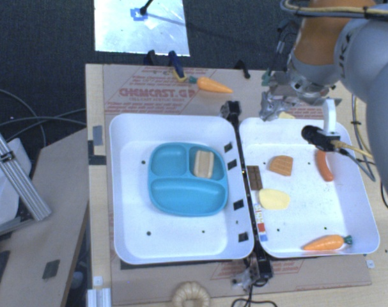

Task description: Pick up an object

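Observation:
My gripper (270,110) hangs over the back left corner of the right bin (360,200), with the grey arm and its orange band above it at the upper right. A pale yellow piece (287,115) shows just to the right of the gripper at the bin's back edge. Lower in that bin lie an orange-brown waffle piece (280,165), a yellow slice (274,200), a red sausage (324,166) and a carrot (324,242). Nothing shows held in the gripper.
The left bin (133,203) holds a blue divided plate (181,194) with a tan bread slice (203,164) in its back right compartment. Another carrot (209,84) lies on the cardboard behind the bins. A black divider (241,171) runs between the bins.

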Robot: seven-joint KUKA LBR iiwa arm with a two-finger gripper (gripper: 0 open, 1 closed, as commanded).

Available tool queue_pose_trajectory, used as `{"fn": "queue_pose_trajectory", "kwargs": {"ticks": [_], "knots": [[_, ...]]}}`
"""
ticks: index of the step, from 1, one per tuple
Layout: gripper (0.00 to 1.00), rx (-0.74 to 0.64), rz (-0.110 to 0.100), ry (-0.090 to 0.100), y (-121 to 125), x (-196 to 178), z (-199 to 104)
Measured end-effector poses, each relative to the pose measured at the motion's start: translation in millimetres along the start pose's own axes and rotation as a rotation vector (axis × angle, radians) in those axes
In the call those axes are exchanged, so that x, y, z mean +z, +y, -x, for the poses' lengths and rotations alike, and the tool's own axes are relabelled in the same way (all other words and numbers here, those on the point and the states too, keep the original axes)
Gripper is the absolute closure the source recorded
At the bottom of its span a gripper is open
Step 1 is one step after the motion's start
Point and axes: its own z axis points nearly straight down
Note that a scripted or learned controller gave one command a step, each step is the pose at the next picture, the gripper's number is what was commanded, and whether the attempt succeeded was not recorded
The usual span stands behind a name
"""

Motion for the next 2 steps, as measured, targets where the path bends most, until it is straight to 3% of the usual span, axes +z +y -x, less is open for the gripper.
{"fn": "queue_pose_trajectory", "kwargs": {"ticks": [1, 2], "knots": [[1.0, 0.005, 0.0, -0.001, -5, 11, 10], [1.0, 0.0, 0.0, 0.001, 0, 0, -3]]}}
